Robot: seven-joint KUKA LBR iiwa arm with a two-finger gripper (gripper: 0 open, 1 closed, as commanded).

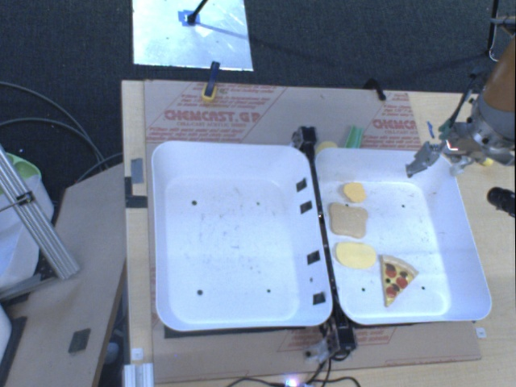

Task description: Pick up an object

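Hovering over right white bin (451, 240) far corner, metal two-finger gripper (439, 158), grip state unclear; toy pizza slice (397, 278), yellow discs, tan slab (349, 221) lying below-left of it.

The arm (493, 95) comes in from the right. It is grey, with a tan-orange band higher up. Lower down it gets wider, like a round grey collar with shiny, pale bits. A thin dark cable runs along its top. The hand (431, 156) is small and made of grey metal. One pointed finger (419, 164) sticks out to the left. There is a small blue mark beside it.
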